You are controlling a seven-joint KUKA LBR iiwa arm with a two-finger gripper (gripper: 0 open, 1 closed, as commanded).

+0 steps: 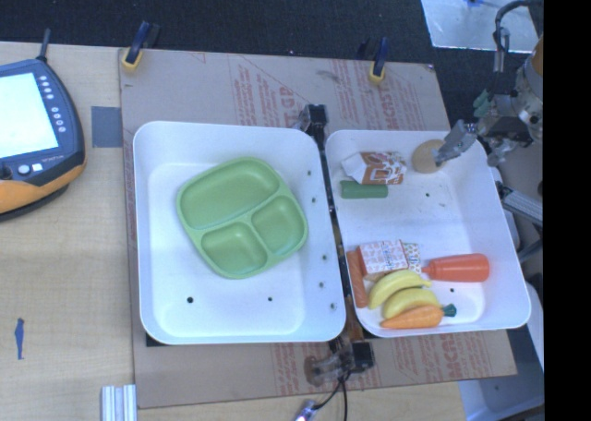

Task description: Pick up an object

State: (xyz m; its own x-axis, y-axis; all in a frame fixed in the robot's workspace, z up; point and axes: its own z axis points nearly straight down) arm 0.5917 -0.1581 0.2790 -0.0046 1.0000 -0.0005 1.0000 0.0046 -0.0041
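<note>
1. The claw is being held low over the far right corner of the right bin, at about 2 o'clock from the middle of the surface; whether it is wide or narrow cannot be told from this angle, and nothing is being seen gripped in it.

2. A tan round disc is lying just beside the claw's tip, at its 8 o'clock, on the bin's far rim.

3. A brown and white packet is being shown at 12 o'clock inside the right bin, with a dark green block lying just beside it at its 6 o'clock.

4. A cluster is being shown at the bin's 6 o'clock: a patterned white box, two yellow bananas just beside it, an orange carrot touching the bananas at the near rim, and an orange-red stick along the left wall.

5. An orange-red bottle is lying on its side at 3 o'clock from the bananas.

6. A green divided plate is being held by the left bin, near its middle.

7. A handheld control pendant is resting at 9 o'clock on the surface, well apart from both bins.
</note>
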